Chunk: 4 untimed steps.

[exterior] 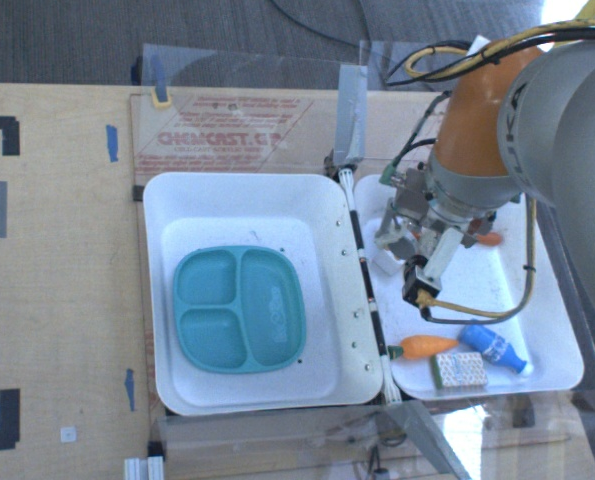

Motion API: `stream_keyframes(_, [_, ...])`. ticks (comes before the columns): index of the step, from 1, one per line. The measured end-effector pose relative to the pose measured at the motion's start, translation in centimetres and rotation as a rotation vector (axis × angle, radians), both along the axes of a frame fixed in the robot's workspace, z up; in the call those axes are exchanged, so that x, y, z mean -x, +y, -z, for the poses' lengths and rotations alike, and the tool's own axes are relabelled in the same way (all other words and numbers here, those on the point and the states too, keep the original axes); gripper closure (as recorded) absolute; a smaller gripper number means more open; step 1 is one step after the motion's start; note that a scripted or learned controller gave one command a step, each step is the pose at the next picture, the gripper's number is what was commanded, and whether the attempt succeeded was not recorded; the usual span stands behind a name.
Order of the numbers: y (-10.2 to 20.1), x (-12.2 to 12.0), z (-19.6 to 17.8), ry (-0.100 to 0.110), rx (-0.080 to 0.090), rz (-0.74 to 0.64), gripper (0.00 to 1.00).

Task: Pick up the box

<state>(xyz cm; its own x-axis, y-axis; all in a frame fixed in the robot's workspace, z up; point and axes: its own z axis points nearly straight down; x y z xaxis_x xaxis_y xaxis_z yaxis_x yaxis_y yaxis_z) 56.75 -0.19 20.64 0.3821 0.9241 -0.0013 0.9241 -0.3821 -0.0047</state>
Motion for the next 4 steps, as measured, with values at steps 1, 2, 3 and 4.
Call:
stream_keyframes(1, [3.8, 2.0, 2.3, 0.002, 0.001, 0.297, 1.00])
stream_keyframes(2, [-2.8, -2.0, -9.4, -0.003, 0.002, 0.316, 1.00])
stream_keyframes(3, [-2.1, 0.2, -4.9, 0.001, 0.000, 0.012, 1.00])
stream_keyframes(4, [5.7, 6.0, 2.3, 0.000, 0.001, 0.170, 1.00])
